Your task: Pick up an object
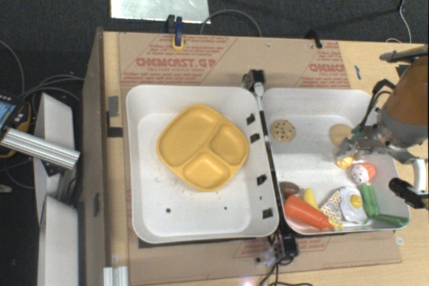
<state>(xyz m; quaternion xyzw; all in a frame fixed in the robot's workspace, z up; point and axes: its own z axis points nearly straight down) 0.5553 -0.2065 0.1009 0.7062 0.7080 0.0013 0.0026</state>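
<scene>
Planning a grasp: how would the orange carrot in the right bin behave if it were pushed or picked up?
The carrot looks like smooth moulded plastic, so probably stiff, light and a bit slippery. Its round, tapered shape suggests it would roll in a curve if nudged. It lies crowded against the banana and bin wall, which may block a clean pinch.

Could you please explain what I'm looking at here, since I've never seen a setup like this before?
This is one photo from a camera fixed above a workbench, looking down at a slant. The grey and orange shape at the right is a robot arm; its gripper is lowered into the right bin. That white bin holds toy food: a cookie, a carrot, a fried egg, a small yellow piece beneath the gripper, and others. The left bin holds a yellow divided plate. The picture is too coarse to tell whether anything is held.
</scene>
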